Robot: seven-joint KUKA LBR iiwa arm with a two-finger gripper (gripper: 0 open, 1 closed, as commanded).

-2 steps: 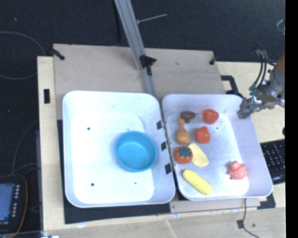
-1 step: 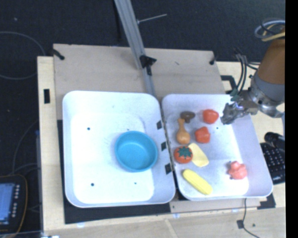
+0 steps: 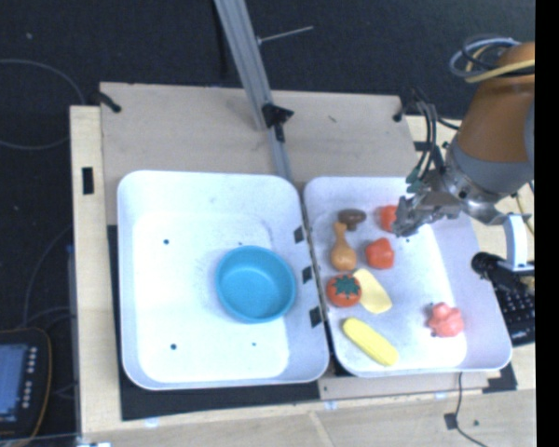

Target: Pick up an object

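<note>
The right bin (image 3: 470, 347) holds several toy foods: a brown mushroom (image 3: 350, 218), a tan gourd (image 3: 343, 250), a red piece (image 3: 380, 253), a tomato (image 3: 344, 291), a pale yellow wedge (image 3: 374, 295), a yellow banana (image 3: 370, 341) and a pink toy (image 3: 444, 319). Another red piece (image 3: 386, 217) lies at the bin's far side. My gripper (image 3: 406, 222) hangs low just right of that red piece, close to it or touching it. Nothing shows held in it.
A blue bowl (image 3: 253, 283) sits in the left bin (image 3: 149, 343). A grey metal pole (image 3: 247, 54) slants up from between the two bins. Black cables and gear (image 3: 505, 287) lie off the right bin's edge.
</note>
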